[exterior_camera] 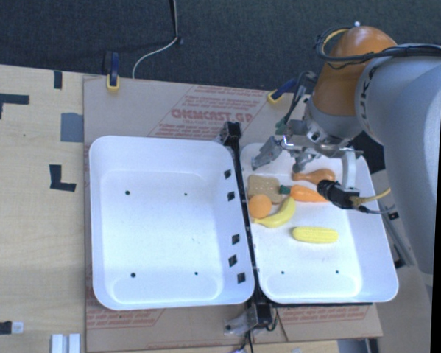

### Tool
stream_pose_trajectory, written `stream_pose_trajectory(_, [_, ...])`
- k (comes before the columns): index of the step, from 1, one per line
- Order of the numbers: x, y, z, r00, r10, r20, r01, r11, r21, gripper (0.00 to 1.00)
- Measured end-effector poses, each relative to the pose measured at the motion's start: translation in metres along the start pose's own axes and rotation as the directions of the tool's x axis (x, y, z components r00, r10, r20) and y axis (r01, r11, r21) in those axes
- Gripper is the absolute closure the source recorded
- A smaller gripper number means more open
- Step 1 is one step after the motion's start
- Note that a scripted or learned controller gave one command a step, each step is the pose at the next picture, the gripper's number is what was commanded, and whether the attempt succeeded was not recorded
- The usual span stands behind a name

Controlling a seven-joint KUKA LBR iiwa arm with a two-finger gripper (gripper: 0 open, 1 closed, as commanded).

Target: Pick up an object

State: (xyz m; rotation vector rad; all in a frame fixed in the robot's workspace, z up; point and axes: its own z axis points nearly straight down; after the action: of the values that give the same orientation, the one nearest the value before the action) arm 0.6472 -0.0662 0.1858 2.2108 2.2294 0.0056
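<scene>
Pincer [269, 154] spread, hovering above flat tan bread [263, 186]. Bumpy yellow corn [315, 234] lying left-right. Curved smooth banana [279, 214] slanting beside round orange [259, 205].

The arm [401, 108] was smooth pale grey with a glossy orange band [348, 68] above the wrist, thin cables looping over it toward two o'clock.

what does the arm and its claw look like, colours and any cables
The arm is bulky, rounded and light grey, with a glossy orange band above the wrist. Below that sits a grey metal wrist block carrying the claw, which has slim grey metallic fingers. Thin cables loop around the orange section, and a black fitting with a yellowish cable sticks out near the wrist.
</scene>
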Motion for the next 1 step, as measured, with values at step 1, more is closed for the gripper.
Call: stream_pose_trajectory(1, [-0.0728,-0.0393,-0.0365,1.0,0.014,0.004,-0.014,1.0,0.003,0.0])
